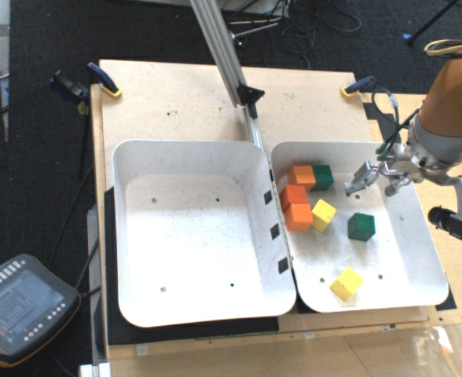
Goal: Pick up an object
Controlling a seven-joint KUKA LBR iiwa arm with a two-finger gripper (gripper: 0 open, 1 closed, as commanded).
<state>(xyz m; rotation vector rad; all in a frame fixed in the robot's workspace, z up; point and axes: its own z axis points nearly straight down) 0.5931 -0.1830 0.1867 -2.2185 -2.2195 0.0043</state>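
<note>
The right bin (419, 265) holds several blocks. Orange blocks (297, 207) sit near its left wall, stacked in a column from back to front, with a green block (322, 177) beside the rear one. A yellow block (323, 215) leans against the front orange one. A dark green cube (361, 227) lies mid-bin and another yellow block (346, 283) near the front. My gripper (362, 181) hovers over the back of the right bin, above and behind the dark green cube, with nothing visibly between its fingers.
The left bin (129, 171) stands beside the right one. A slanted metal rail (223, 49) crosses the bench's back to the gap between bins. Clamps (104, 79) grip the bench's rear corners. A teach pendant (15, 309) lies at the lower left.
</note>
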